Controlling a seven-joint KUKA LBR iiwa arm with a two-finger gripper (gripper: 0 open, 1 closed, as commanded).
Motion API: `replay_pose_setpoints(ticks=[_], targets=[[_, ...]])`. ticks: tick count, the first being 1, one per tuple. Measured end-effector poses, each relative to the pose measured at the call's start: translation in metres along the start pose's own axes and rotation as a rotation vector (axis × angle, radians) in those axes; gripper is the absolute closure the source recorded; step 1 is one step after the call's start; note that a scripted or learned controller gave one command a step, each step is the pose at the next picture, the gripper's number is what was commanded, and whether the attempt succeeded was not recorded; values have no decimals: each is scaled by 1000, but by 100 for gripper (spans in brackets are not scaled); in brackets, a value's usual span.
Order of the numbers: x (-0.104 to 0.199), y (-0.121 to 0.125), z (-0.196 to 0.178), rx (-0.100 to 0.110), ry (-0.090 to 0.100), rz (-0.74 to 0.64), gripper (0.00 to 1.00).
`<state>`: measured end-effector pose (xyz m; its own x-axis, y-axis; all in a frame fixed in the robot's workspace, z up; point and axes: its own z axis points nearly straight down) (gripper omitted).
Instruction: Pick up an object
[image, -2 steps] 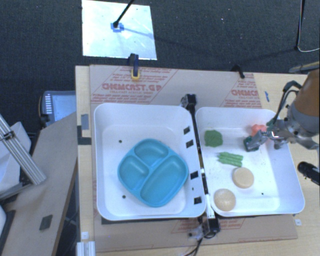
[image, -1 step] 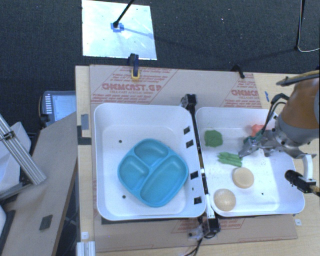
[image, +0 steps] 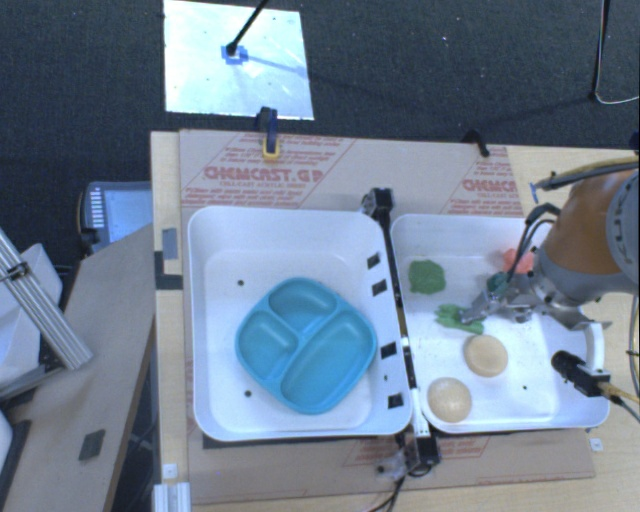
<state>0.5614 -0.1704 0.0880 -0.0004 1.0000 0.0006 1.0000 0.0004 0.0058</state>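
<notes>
Two white bins on the bench. Left bin (image: 215, 250): one blue divided plate (image: 305, 343), near centre. Right bin (image: 455, 235): two tan round pieces, one (image: 485, 355) mid-bin, one (image: 449, 398) at the near-left corner; one dark green lump (image: 427, 276) toward the far-left; one light green leafy piece (image: 457, 318) by the middle; one pink/orange item (image: 516, 259) by the far-right, half hidden by the arm. Gripper (image: 497, 300) is low over the right bin, tips just right of the leafy piece. Can't tell finger opening or any contact.

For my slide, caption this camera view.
Robot hand over green leaf in right bin; blue plate in left bin.
</notes>
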Motion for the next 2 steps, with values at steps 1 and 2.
replay_pose_setpoints(ticks=[1, 2], targets=[[1, 3, -13, -8, 0, -1, 100], [-3, 13, -74, -2, -3, -4, 100]])
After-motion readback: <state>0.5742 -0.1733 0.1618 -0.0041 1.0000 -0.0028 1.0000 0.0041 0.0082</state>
